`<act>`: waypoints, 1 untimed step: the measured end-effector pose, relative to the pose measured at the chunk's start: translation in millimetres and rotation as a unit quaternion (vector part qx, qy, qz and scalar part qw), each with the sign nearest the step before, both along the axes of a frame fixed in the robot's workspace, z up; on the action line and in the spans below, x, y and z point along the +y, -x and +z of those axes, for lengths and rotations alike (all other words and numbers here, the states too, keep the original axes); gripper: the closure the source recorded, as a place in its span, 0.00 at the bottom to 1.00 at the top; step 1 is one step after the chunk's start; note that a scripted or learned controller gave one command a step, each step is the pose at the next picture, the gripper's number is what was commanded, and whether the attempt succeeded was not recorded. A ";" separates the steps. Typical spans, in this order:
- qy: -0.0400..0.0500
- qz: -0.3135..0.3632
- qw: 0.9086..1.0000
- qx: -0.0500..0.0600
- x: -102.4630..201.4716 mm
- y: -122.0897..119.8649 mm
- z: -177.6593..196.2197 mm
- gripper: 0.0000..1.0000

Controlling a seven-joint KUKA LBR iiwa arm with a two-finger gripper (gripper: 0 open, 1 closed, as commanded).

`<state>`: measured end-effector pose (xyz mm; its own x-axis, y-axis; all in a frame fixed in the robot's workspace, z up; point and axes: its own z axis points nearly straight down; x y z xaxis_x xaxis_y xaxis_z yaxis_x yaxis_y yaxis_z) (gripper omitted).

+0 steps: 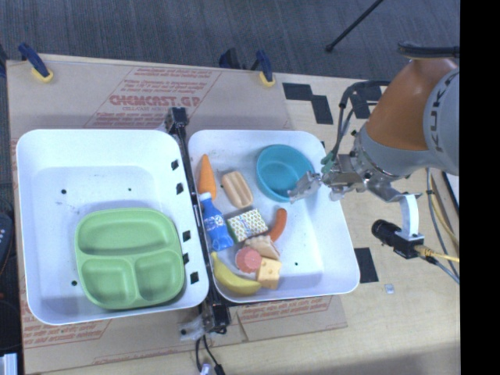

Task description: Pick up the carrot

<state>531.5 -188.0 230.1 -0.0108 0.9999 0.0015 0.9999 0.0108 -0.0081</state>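
The carrot (205,176) is orange and tapered. It lies lengthwise in the right bin (332,237), close against that bin's left wall, with a blue tube (212,221) just below it. My gripper (306,184) hangs over the right side of the same bin, at the right rim of a blue bowl (278,170). It is well to the right of the carrot and not touching it. Nothing shows in the gripper.
The right bin also holds a tan bun (237,188), a checkered block (248,223), a sausage (278,223), a banana (234,281), a cheese wedge (270,272) and a red round piece (248,258). A green divided plate (130,256) lies in the left bin (47,170).
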 end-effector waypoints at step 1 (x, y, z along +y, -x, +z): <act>-0.001 0.047 0.999 -0.001 42.2 43.1 31.9 0.00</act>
<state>488.4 -145.8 262.0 -0.1044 0.9945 0.0027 0.9945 0.1044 -0.0068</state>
